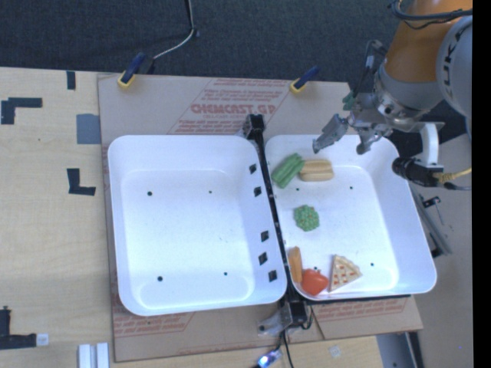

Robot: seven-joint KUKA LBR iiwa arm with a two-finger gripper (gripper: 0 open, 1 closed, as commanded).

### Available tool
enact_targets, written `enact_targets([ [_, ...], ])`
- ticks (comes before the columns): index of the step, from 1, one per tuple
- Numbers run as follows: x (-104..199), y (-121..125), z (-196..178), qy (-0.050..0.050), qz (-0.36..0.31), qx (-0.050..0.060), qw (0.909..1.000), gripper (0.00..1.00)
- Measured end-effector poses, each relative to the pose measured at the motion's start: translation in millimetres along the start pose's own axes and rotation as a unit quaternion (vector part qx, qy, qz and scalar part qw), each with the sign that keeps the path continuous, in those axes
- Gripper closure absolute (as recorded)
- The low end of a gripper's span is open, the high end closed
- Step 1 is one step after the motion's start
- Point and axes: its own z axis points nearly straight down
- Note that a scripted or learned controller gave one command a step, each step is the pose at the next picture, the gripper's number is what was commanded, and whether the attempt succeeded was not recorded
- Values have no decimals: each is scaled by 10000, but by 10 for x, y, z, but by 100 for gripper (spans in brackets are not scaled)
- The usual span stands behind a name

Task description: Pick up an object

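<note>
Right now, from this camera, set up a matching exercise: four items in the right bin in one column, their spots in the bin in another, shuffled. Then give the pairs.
Items:
1. green pod-shaped toy
2. bread roll
3. green broccoli-like piece
4. pizza slice

Places in the right bin:
A. near edge, beside the red tomato-like piece
B. about the middle of the bin, toward the divider
C. far end, tilted against the divider side
D. far end, just below the end effector

Pairs: 1-C, 2-D, 3-B, 4-A

White bins (184, 159), green broccoli (307, 218)
</note>
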Motion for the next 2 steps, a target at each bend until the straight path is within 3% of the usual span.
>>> enact_targets([
  [1,649,303,-1065,5,-42,-72,10000,0],
  [2,572,-444,-1099,3,7,-8,10000,0],
])
